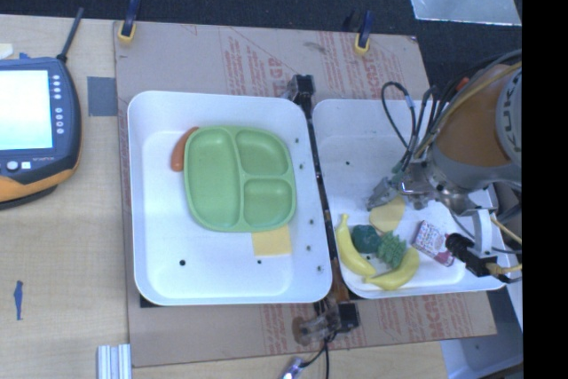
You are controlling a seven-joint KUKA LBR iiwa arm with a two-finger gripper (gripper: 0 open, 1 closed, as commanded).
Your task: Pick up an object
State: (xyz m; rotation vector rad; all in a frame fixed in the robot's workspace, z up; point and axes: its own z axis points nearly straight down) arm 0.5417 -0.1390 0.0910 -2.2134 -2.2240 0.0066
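The hand [397, 191] hangs low in the right bin [355, 133], just above a pale yellow piece [385, 217] beside the banana [368, 264]; its grip I cannot tell.

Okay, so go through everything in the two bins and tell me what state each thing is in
green divided plate: lying flat in the left bin, compartments up.
orange sausage-shaped toy: partly tucked under the plate's left edge.
yellow square slice: flat, partly under the plate's near edge.
banana: lying in the right bin.
broccoli piece: against the banana.
pincer: low over the right bin.
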